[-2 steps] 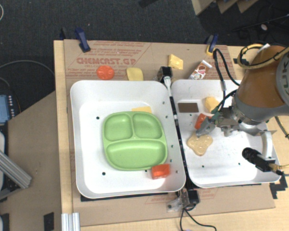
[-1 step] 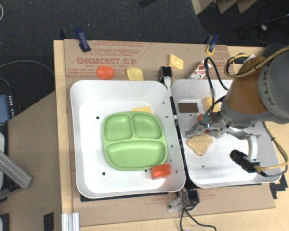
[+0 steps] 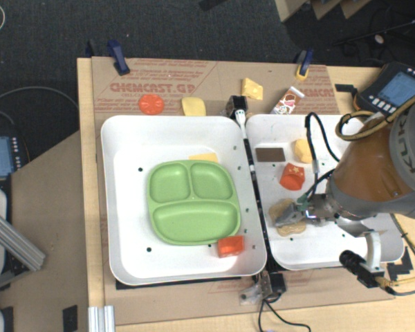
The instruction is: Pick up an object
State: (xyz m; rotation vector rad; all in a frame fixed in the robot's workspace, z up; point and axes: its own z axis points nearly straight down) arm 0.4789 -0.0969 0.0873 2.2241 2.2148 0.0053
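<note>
My gripper (image 3: 290,216) is low in the right bin (image 3: 318,254), near its left wall. It sits right on a tan, flat, bread-like piece (image 3: 289,228), which pokes out beneath it. A red object (image 3: 292,177) lies just behind the gripper. Further back are a brown rectangular block (image 3: 270,155) and a pale yellow piece (image 3: 302,151). The arm's grey body and orange band (image 3: 363,168) cover the right half of this bin.
The left bin (image 3: 124,185) holds a green divided plate (image 3: 192,203), an orange block (image 3: 229,245) at the plate's front edge and a yellow piece (image 3: 203,158) behind it. Small toys (image 3: 193,106) lie on the cardboard behind the bins. A cable (image 3: 318,140) loops above the right bin.
</note>
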